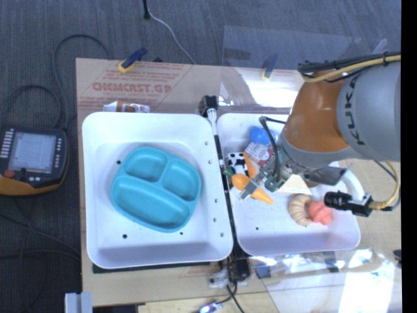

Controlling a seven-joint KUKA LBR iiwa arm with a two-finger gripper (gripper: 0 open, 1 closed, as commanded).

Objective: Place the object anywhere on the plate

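I see arm (345,113) over right bin (339,240). Blue three-section plate (155,188) in left bin (98,175). Carrot (254,191), orange, tapered, lies in right bin near left wall, touching gripper (270,178) tip on its near-left side. Can't tell my gripper's state.

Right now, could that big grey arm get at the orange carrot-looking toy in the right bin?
Probably yes: the gripper hangs just above the orange carrot toy, which lies on top of the right bin with nothing covering it.
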